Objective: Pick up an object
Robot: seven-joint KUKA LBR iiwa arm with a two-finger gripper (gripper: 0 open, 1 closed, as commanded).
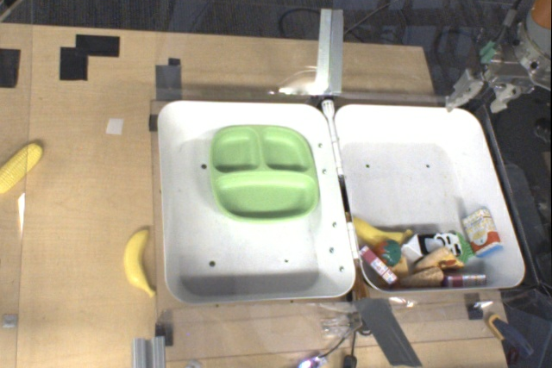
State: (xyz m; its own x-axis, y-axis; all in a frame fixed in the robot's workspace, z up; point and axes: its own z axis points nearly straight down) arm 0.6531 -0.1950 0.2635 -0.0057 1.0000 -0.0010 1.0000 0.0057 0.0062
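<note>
- I see the left bin (pixel 177 185) holding a green divided plate (pixel 263 171).
- The right bin (pixel 414 159) has small objects (pixel 427 254) heaped in its near corner (a banana (pixel 379 232) among them).
- My hand (pixel 483 86) hangs past the far right rim, fingers spread, gripping nothing.

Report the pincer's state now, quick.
Pincer: above the right bin's far right corner, fingers spread open, nothing between them.

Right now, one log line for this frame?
arm: above right bin's far right corner | gripper: holds nothing seen | items: piled in right bin near edge | green tray: in left bin
</note>
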